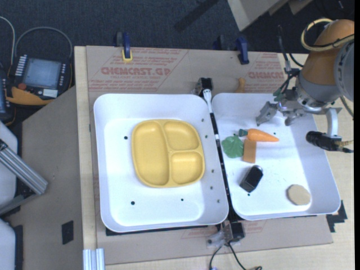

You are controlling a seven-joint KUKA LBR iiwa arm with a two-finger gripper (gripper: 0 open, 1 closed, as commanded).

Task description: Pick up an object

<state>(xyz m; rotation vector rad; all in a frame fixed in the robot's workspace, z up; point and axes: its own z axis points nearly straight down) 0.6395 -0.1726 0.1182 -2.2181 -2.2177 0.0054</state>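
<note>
In the right bin [315, 167] lie an orange carrot [262, 135], a green leafy piece [231, 146], an orange block [250, 150], a black block [251, 178] and a tan round biscuit [298, 194]. My gripper [278, 116] hangs over the far part of this bin, just beyond the carrot. Its two fingers are spread apart, and nothing sits between them. The carrot, green piece and orange block lie close together near the bin's left wall.
A yellow divided plate [167, 152] rests in the left bin [112, 196]. The grey arm with its orange band [329, 44] comes in from the upper right. A black cable connector [323, 140] hangs over the right bin's right side.
</note>
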